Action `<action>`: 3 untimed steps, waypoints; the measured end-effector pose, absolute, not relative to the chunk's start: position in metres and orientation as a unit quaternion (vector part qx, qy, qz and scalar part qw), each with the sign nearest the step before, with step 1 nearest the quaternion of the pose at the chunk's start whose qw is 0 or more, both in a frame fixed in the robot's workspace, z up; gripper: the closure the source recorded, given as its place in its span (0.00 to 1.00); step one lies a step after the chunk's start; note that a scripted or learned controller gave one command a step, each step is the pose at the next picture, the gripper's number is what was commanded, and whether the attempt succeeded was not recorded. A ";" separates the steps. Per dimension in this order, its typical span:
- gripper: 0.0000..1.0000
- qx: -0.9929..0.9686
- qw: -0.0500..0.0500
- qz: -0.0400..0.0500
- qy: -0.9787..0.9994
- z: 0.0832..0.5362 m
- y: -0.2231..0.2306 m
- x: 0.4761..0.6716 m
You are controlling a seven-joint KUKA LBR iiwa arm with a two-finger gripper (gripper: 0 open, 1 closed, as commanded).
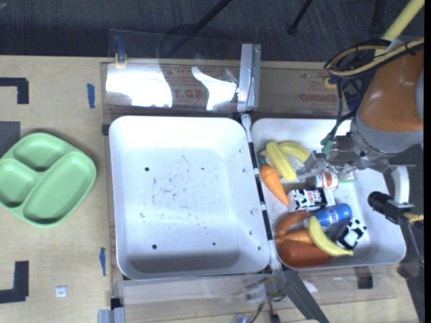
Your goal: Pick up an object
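Rightward, gripper point(322, 169) amid toys, left bin point(135, 200) open

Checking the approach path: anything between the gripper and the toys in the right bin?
Nothing visible blocks it. The gripper is already down inside the right bin, right at the pile: corn cob, carrot, black-and-white carton and blue object lie beside it, packed close.

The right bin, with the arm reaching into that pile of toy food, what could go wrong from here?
1. The items in the right bin are packed touching: corn, carrot and a black-and-white carton. A close could catch two at once or nudge a neighbour.
2. The banana lies across the blue item; lifting either may drag the other.
3. The pincer sits near the pile's edge, so a grasp may slip off.
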State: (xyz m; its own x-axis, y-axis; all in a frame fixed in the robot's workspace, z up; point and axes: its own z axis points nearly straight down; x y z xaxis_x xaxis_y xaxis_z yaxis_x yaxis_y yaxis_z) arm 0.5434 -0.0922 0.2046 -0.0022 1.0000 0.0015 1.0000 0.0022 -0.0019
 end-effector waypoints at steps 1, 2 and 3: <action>0.00 -0.772 -0.001 0.000 -0.636 0.316 -0.080 0.559; 0.00 -0.792 0.001 0.000 -0.611 0.190 -0.102 0.591; 0.00 -0.813 -0.001 0.000 -0.582 0.148 -0.189 0.602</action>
State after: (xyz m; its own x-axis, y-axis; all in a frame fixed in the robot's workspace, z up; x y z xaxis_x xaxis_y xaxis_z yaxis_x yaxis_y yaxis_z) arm 0.6021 -0.1892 0.1476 0.3225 0.9466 -0.0007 0.9466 -0.3225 0.0013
